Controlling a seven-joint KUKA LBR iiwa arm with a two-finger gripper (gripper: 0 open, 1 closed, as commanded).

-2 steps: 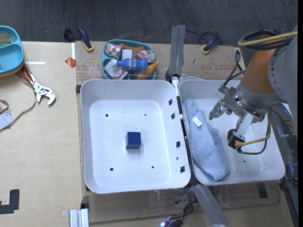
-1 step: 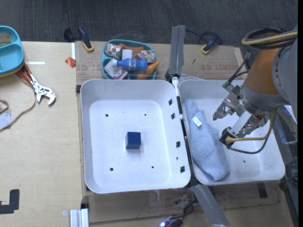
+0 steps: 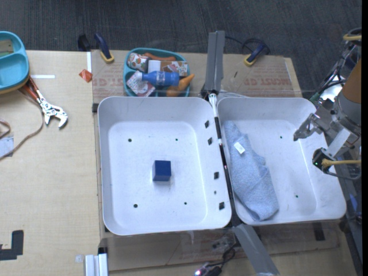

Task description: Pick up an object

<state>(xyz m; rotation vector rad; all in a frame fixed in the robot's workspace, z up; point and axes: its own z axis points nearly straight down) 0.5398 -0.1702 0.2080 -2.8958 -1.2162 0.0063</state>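
Just one fixed cam, mounted above the bench and angled down, so the far edge sits up top. It's back far enough to fit the left bin [image 3: 115,154], right bin [image 3: 299,171] and some bench [image 3: 46,183] around them.

A small blue cube [image 3: 162,170] lies on the floor of the left bin [image 3: 115,211], a little below the middle of that bin and well apart from all of its walls. It stands flat on one face, with its top slightly lighter than its front side. A pale blue-grey cloth [image 3: 250,178] lies in the right bin [image 3: 322,209], along that bin's left wall. It is crumpled into a long shape and carries a small white tag, perhaps a label.
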